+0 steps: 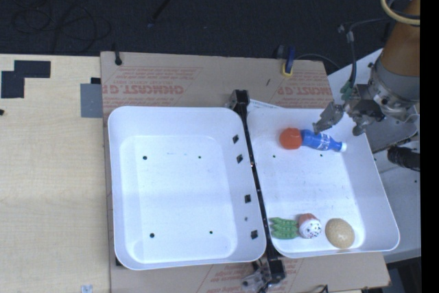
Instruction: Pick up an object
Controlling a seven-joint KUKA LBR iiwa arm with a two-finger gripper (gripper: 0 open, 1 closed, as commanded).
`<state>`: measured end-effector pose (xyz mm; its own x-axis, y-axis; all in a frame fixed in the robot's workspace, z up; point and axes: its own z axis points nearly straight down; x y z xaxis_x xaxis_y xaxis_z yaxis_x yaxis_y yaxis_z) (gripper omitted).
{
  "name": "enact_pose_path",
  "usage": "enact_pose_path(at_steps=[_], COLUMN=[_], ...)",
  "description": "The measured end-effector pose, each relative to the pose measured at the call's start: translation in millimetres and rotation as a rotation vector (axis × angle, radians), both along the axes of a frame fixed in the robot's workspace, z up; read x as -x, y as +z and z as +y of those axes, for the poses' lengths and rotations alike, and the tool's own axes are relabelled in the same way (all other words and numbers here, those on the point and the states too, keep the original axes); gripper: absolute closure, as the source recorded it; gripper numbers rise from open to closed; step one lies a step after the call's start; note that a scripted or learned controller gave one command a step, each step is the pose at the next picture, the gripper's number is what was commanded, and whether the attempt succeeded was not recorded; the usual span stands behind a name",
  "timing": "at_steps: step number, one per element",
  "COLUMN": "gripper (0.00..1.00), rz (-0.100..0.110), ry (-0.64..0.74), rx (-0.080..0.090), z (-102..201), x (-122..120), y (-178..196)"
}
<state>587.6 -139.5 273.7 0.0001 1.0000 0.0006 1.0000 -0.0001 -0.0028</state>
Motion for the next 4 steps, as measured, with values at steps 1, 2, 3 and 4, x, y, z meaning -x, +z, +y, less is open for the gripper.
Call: enact_pose_path(at_steps=[1,2,3,4], gripper=[1.0,1.0,1.0,1.0], rz=[0.001,-0.002,-0.003,0.0], ry=[0.001,-0.001,-0.001,-0.001], rx=[0.0,0.0,0.001,-0.001], z=[0,4,-28,-16], x=[0,29,61,107], y=[10,44,72,94])
